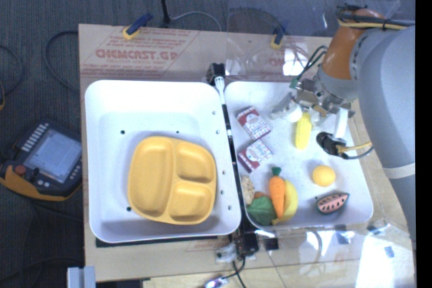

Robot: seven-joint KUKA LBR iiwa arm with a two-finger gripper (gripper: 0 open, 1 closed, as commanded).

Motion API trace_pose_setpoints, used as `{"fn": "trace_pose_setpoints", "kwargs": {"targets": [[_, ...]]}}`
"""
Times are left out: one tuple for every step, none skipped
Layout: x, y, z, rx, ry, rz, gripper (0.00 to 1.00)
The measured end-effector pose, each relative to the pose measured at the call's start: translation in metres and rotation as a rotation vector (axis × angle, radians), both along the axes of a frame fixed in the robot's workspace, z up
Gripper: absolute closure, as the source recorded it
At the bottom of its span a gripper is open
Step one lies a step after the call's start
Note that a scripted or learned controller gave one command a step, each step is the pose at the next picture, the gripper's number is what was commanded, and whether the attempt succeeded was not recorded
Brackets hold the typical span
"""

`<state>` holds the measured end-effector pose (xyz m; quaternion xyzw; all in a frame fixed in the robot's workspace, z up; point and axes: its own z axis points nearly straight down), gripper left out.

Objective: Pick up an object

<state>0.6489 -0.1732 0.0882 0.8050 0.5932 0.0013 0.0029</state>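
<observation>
Sitting nearest in the right bin point(364, 212) are a watermelon slice point(331, 202), carrot point(277, 191) and orange point(324, 175); farther back the claw point(307, 104) hangs at the yellow corn point(302, 130), arm bent in from the right. Can't tell its grip.

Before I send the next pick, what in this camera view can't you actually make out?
- Tool: in the camera view its tip blurs against the white right bin, so I cannot tell if it is open.
- Leafy green toy: partly covered by the carrot.
- Banana: mostly behind the carrot.
- Red packets: print too small to read.
- Arm: cut off by the right edge.
</observation>
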Motion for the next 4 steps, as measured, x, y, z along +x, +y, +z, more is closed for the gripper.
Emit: {"fn": "trace_pose_setpoints", "kwargs": {"targets": [[-0.034,-0.027,0.005,0.013,-0.015,-0.105,0.0],[-0.037,-0.032,0.012,0.001,-0.009,-0.107,1.0],[0.02,-0.027,0.076,0.001,0.003,-0.144,1.0],[-0.029,0.054,0.109,0.004,0.006,-0.184,1.0]]}}
